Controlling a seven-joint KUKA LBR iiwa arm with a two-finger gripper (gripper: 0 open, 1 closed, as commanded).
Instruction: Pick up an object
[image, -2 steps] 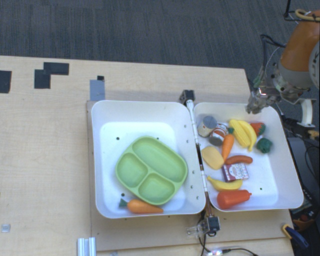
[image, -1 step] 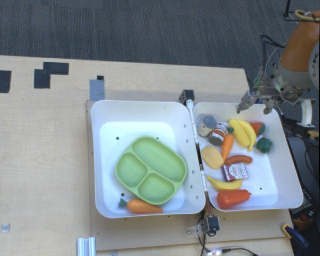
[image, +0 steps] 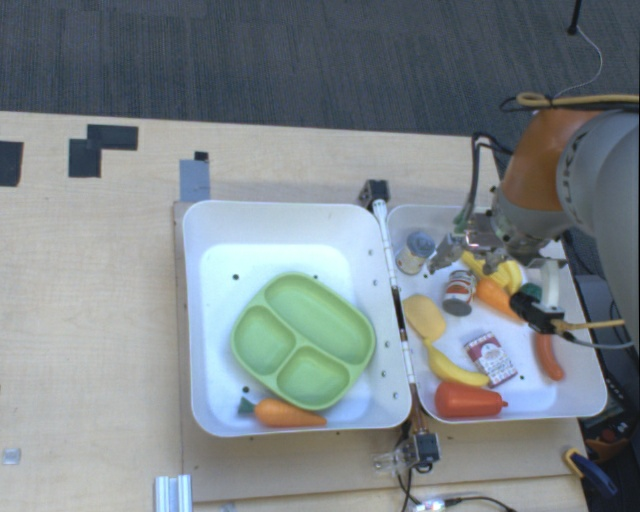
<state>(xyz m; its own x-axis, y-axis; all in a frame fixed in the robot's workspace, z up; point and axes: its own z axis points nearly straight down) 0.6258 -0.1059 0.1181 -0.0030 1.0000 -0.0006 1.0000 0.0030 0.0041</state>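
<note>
The arm (image: 575, 160) reaches in from the right and its gripper (image: 470, 240) hangs low over the far part of the right bin (image: 590, 400), above a crowd of small objects. From this slanted view I cannot tell how wide the tool is, and nothing can be seen to be held by it. Just under and beside the gripper stand a small can (image: 459, 291) with a dark red label and an orange carrot (image: 495, 296), with some yellow pieces behind them. A small jar (image: 415, 250) lies near the far left corner of this bin. Nearer to the camera are a pale yellow piece (image: 424, 316), a banana (image: 455, 367), a small red and white box (image: 490, 359), a red pepper (image: 468, 401) and a red sausage (image: 547, 357). In the left bin (image: 200, 300) a green divided plate (image: 303, 340) lies in the middle, and a second carrot (image: 285, 412) lies at the near wall, touching the plate's edge.
</note>
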